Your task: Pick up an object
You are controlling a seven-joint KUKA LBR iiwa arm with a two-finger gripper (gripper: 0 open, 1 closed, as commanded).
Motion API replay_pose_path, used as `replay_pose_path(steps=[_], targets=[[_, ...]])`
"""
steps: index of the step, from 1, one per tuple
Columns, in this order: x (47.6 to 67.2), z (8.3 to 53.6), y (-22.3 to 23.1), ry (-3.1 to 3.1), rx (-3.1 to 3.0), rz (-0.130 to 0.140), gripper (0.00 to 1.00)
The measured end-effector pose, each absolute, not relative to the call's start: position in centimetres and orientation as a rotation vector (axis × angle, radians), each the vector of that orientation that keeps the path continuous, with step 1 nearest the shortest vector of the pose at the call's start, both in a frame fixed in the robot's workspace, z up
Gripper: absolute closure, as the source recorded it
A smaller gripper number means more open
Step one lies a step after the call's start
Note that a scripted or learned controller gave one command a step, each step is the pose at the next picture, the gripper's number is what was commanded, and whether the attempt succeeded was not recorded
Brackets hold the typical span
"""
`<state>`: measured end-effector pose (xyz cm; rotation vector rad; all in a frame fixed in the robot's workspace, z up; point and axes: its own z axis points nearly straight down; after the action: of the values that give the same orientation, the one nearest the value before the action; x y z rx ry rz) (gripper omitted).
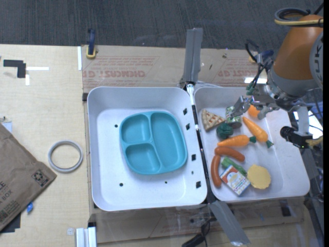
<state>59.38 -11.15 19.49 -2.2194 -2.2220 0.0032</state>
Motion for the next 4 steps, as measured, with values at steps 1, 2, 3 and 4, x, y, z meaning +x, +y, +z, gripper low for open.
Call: replay_pose_path(steps=[1,2,3,4], targets=[[58.9,10.9,-16.5,-2.413,-2.013,0.000,0.00],[57.1,9.1,-10.0,-2.404,-2.021,0.002,0.00],[63.3,9.4,-14.7,-2.354,-2.042,0.023,0.00],[61.3,10.1,-9.9,-2.261,-2.179,0.003,0.00]])
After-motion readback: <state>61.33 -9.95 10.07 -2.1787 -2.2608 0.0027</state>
